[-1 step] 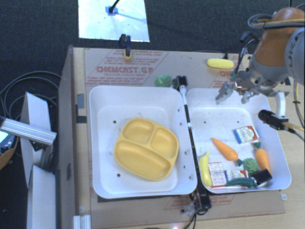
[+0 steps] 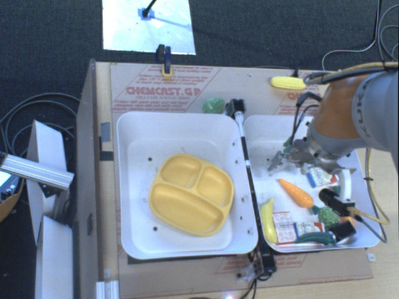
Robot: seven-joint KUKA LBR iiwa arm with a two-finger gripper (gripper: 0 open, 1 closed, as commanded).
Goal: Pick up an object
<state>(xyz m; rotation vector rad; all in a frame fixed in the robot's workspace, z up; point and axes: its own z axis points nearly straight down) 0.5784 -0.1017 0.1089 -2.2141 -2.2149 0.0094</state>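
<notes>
In the camera view, the left bin (image 2: pixel 134 143) holds 1 yellow divided tray (image 2: pixel 191 194). The right bin (image 2: pixel 265 134) holds a carrot (image 2: pixel 296 193), banana (image 2: pixel 268 220), broccoli (image 2: pixel 326 215) and small packets (image 2: pixel 285 226). The gripper (image 2: pixel 285 159) hovers above the carrot; its opening cannot be told.

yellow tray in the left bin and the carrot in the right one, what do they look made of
Yellow tray: most likely moulded plastic, with an even colour, soft sheen and rounded dividers forming three compartments. Carrot: probably a plastic toy, with uniform bright orange and a smooth, slightly glossy skin, though real cannot be fully ruled out from this distance. Both bins look like thin white plastic, the left bin showing smooth rounded corners.
</notes>
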